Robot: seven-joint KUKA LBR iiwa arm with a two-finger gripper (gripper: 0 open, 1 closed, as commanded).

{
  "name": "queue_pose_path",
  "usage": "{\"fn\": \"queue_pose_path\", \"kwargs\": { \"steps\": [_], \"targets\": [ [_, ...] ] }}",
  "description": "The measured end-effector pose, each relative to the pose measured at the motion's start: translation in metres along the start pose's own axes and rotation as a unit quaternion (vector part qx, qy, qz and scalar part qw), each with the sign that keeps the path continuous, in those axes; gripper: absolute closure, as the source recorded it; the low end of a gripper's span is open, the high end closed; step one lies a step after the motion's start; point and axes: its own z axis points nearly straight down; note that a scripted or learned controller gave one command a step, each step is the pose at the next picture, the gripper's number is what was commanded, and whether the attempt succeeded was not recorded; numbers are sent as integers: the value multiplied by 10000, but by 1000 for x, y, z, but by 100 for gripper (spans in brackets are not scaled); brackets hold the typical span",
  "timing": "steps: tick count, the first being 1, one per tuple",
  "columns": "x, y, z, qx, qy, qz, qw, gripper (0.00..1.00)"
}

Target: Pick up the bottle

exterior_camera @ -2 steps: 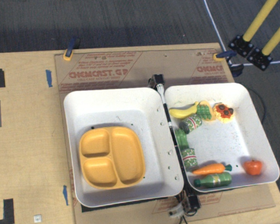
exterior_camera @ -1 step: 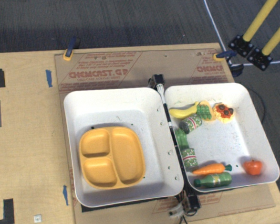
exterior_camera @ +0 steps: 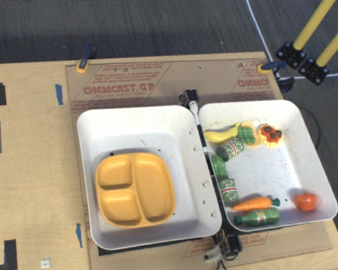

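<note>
A green bottle (exterior_camera: 221, 177) with a patterned label lies lengthwise along the left wall of the right bin (exterior_camera: 308, 150). A second green bottle (exterior_camera: 256, 216) with a red and yellow label lies on its side near that bin's front edge. An orange carrot (exterior_camera: 252, 203) lies just behind it, touching or nearly touching.
The right bin also holds a yellow banana (exterior_camera: 220, 135), a small green-and-white can (exterior_camera: 232, 149), a green leafy toy (exterior_camera: 246, 135), a pizza-slice toy (exterior_camera: 270, 134) and a red tomato (exterior_camera: 305, 201). In the left bin (exterior_camera: 99, 130) sits an orange compartment plate (exterior_camera: 136, 188). Yellow-black stands (exterior_camera: 309, 41) rise at the back right.
</note>
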Motion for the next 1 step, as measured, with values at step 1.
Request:
{"fn": "queue_pose_path", "kwargs": {
  "steps": [1],
  "targets": [
    [0, 1, -11, -22, -24, -2, 10000, 100]
  ]
}}
